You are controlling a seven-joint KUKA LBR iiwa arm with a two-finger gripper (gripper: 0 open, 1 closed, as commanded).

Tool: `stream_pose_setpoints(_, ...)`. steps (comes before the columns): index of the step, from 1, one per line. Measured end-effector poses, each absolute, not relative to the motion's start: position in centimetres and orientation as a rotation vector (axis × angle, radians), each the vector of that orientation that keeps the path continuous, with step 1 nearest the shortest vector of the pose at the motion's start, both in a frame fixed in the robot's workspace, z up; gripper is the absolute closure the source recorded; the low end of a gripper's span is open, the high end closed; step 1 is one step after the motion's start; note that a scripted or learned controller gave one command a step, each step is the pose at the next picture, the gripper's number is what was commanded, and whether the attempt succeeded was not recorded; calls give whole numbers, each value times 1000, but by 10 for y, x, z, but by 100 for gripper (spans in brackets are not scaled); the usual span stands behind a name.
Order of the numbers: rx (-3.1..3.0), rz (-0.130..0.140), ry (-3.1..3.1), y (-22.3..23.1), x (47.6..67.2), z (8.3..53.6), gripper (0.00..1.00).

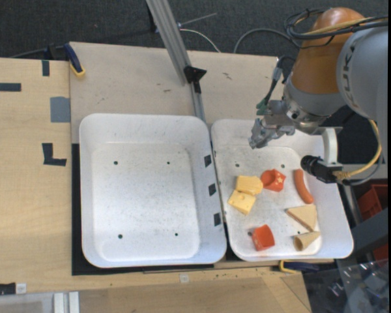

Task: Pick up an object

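Both bins look like white plastic, finely speckled and matt. The table is pale, smooth wood. The slanted rail is brushed metal.

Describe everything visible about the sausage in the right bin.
The sausage is a small reddish-orange link with rounded ends and a smooth, plastic-looking skin, probably toy food. It lies flat on the floor of the right bin, near its right wall, running lengthwise from upper left to lower right. Nothing appears to touch it: the red pepper piece sits apart to its left, a tan wedge just below. The gripper hangs apart, up and to its left.
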State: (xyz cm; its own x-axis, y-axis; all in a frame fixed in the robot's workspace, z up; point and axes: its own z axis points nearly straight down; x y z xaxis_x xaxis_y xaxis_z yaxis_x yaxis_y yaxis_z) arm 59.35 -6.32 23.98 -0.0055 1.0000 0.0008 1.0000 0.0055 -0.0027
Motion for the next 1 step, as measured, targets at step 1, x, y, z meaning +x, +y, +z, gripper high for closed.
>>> stream_pose_setpoints(1,-2212,2,-2226,-9,603,226,100)
